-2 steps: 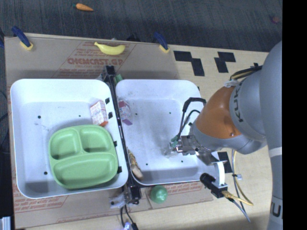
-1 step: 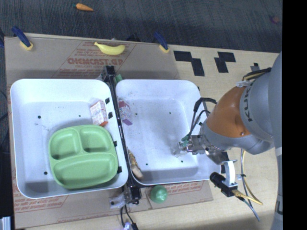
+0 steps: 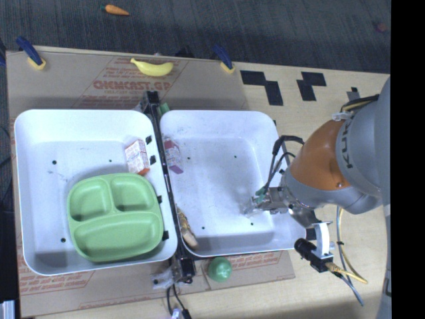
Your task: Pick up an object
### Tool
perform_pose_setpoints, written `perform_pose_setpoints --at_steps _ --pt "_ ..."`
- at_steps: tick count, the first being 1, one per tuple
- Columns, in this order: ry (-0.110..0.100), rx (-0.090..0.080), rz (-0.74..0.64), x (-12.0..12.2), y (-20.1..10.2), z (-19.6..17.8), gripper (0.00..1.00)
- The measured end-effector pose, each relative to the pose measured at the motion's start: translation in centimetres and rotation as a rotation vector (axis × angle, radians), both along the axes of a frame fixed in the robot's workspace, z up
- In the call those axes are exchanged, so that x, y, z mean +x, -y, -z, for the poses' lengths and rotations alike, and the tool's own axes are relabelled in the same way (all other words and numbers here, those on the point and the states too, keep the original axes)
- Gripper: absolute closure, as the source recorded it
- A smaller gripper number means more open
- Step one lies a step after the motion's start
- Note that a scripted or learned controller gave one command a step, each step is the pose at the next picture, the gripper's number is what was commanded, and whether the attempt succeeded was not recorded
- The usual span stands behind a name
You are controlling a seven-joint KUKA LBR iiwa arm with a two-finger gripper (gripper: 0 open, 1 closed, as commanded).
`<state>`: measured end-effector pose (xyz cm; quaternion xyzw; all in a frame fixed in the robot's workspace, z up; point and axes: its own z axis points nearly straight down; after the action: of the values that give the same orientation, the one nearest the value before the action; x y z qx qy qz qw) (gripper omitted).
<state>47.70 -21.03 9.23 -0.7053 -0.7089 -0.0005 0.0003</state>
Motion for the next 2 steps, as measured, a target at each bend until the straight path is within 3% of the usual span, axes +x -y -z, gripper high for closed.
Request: perform_pose_setpoints --at_steps 1,2 --pt "-0.002 0.000 -0.004 0.9 -5.3 -1.5 1.00" --pt "0.004 -0.004 -0.001 0.1 -2.7 -16.4 1.00"
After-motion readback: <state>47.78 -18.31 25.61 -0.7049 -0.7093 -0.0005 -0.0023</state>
